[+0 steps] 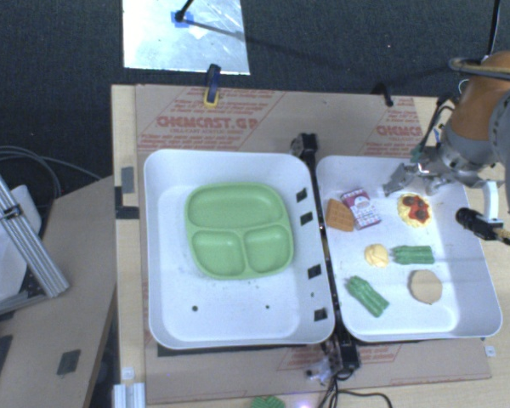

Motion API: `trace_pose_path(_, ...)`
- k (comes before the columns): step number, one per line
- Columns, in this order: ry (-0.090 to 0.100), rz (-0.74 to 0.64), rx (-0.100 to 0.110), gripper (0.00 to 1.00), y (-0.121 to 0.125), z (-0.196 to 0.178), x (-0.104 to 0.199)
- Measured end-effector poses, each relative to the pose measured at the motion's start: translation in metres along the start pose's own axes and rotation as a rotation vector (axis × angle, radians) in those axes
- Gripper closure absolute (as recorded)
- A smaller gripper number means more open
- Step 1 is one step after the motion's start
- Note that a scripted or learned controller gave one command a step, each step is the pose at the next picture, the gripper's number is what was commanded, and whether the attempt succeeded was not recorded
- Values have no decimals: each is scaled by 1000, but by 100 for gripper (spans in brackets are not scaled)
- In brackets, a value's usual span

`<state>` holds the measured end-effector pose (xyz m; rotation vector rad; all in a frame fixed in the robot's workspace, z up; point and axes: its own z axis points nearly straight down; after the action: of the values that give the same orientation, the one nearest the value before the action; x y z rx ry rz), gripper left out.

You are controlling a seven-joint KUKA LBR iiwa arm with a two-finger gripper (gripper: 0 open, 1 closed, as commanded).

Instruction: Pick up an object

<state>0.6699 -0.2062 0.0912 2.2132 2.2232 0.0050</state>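
The right white bin (472, 313) holds several toy foods: an orange-brown wedge (340, 216), a red and white packet (360, 207), a yellow piece with red spots (415, 210), a small yellow lump (376, 255), a green pod (412, 254), a second green piece (367, 296) and a tan round piece (425, 286). My gripper (419, 179) hangs over the bin's far side, just above the yellow and red piece. It is open, with nothing between its fingers.
The left white bin (166, 313) holds a green divided plate (239, 230). A black divider with clips (314, 228) runs between the bins. The arm's orange band (480, 100) and a black fitting (478, 222) sit over the right bin's far right edge.
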Motion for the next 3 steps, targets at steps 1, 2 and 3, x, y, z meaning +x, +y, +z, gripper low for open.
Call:
trace_pose_path(1,1,4,6,0,-61,4,0)
trace_pose_path(2,0,-1,0,0,-24,5,0)
trace_pose_path(3,1,5,8,0,-81,6,0)
